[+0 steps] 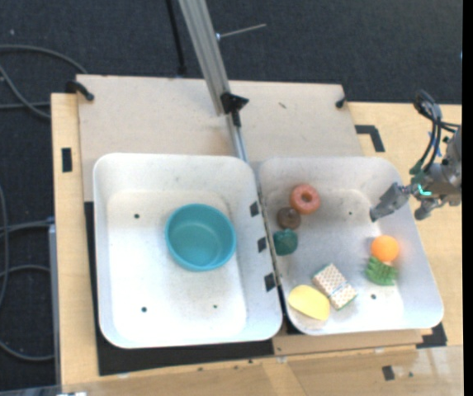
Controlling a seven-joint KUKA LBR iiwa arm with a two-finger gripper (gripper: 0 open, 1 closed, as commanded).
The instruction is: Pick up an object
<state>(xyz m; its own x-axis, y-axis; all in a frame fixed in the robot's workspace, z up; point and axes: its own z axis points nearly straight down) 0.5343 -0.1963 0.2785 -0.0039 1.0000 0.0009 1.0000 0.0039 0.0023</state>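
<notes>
grey two-finger gripper [408, 202] with jaws spread wide and holding nothing, hanging over the right white bin's [335, 174] far right edge, round orange ball [385, 248] just nearer

No readable text, label, brand, number or sign is showing anywhere on the bench or in the 2 bins. The small box [335, 285] lying near the front of the right bin [422, 304] is carrying a fine patterned print, but it is too small and blurred to be read as letters or numerals.
</notes>
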